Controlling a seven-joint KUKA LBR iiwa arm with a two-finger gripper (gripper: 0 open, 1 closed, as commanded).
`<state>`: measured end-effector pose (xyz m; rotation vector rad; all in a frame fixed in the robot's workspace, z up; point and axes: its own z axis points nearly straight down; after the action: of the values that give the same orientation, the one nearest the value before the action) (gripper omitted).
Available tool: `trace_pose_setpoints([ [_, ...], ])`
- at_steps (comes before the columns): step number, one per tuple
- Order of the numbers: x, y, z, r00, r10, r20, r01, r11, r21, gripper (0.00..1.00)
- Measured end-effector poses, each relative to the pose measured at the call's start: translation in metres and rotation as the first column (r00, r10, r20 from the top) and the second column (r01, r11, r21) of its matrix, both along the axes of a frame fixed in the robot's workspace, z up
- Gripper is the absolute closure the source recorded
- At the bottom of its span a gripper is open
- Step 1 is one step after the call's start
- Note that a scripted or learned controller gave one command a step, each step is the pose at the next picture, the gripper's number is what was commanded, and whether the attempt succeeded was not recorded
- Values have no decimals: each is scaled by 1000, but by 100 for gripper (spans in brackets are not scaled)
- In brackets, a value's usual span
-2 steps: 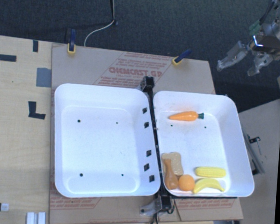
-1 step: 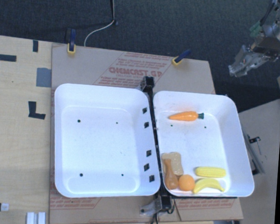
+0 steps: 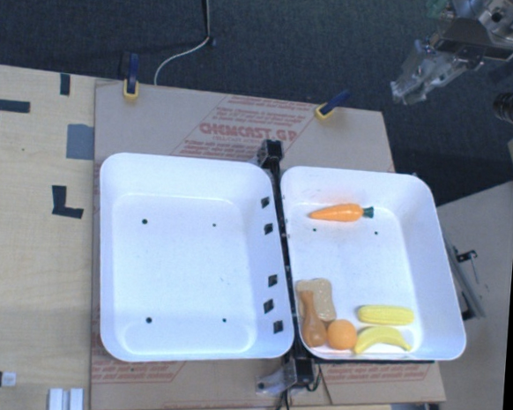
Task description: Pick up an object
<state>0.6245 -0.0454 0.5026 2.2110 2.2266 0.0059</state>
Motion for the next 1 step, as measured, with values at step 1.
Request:
trace_pose_setpoints([
  [1,33,74,34,1000,2,-1,-2,1000,1,100],
])
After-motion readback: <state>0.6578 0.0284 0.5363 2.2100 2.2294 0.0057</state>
